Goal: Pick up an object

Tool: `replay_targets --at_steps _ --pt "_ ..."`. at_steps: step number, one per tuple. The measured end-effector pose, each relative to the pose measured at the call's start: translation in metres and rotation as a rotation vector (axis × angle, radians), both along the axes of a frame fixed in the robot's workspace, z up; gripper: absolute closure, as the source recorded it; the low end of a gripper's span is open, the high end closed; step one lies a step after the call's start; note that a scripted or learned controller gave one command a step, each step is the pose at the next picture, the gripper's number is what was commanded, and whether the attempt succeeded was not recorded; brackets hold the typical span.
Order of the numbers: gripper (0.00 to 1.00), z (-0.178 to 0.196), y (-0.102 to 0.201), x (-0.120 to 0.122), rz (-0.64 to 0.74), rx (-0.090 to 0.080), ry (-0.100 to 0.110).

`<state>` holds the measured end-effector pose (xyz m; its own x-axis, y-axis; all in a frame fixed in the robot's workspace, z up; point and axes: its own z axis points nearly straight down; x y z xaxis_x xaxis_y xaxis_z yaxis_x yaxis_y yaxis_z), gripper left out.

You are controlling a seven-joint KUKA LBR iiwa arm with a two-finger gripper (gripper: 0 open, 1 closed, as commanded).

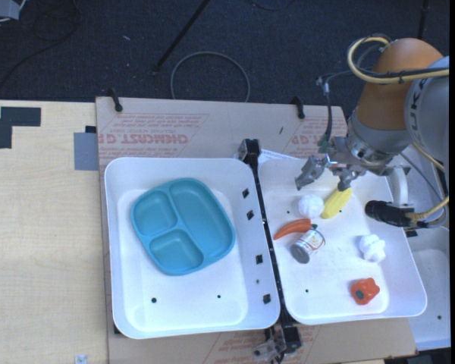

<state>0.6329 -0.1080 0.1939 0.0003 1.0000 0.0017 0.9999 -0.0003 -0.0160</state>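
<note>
Nearest, at the near right corner of the right bin: a small red-orange toy, lumpy, possibly a pepper. Farther in along the right edge is a small white toy; its shape is unclear.

Middle of the right bin: a small can lying on its side. An orange toy carrot lies at its far left, touching it or just beside it; I cannot tell which. At about the same depth, the left bin carries one blue divided plate near its middle.

Beyond the can are a white ball and, just beside it toward the right edge, a yellow toy. It is elongated and tilted, probably corn or a banana.

The gripper hovers over the far half of the right bin with its fingers spread wide and nothing between them. One fingertip sits at the far end of the yellow toy in this view; I cannot tell whether it touches.

Judgement:
- **Target:** the yellow toy is the likely pick, being closest to the tool.
- **Handling:** probably light hollow plastic, stiff, with a smooth skin, so it may slip.
- **Hold:** best across its narrow middle, jaws square to the long axis; the wrist needs turning to match the tilt.
- **Risk:** the white ball crowds one finger's path, and a nudge may roll it.
- **Fallback:** the red-orange toy, which lies clear of its neighbours.
</note>
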Motion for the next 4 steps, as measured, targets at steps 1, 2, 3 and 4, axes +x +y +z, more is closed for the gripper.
replay_targets --at_steps 1,2,3,4 --pt "0.0 0.009 0.0 0.003 0.002 -0.002 -0.015" --pt "0.0 -0.055 -0.001 0.004 0.001 -0.001 -0.009" --pt "0.0 -0.108 0.001 0.004 0.001 -0.001 -0.011" --pt "1.0 -0.093 0.0 0.005 -0.002 -0.002 -0.016"
